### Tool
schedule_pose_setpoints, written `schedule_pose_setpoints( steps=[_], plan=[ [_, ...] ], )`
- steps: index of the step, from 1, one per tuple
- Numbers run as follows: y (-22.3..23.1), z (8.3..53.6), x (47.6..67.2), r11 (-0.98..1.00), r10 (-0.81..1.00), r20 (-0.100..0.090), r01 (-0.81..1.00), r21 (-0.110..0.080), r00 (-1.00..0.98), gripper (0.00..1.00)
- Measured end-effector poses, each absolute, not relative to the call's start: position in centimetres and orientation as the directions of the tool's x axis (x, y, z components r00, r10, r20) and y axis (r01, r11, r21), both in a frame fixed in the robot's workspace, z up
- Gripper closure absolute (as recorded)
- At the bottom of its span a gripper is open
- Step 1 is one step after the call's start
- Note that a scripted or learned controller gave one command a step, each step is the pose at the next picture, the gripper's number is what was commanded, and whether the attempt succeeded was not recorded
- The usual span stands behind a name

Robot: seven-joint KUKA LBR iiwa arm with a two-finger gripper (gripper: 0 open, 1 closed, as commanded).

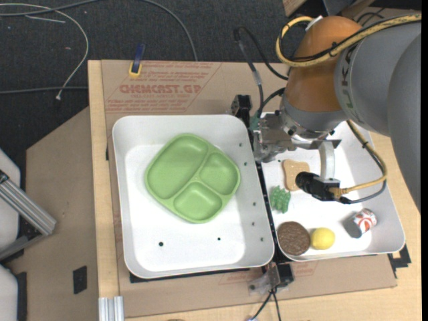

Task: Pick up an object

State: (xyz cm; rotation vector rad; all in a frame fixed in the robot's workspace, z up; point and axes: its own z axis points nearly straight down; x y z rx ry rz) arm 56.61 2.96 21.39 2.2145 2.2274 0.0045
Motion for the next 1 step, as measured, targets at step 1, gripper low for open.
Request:
schedule_pose_setpoints(
  steps=[1],
  plan=[
    [8.3, 22.83, 57.19, 0.006, 1.0, 0.002, 1.0, 0.003, -0.006, 1.0]
  ],
)
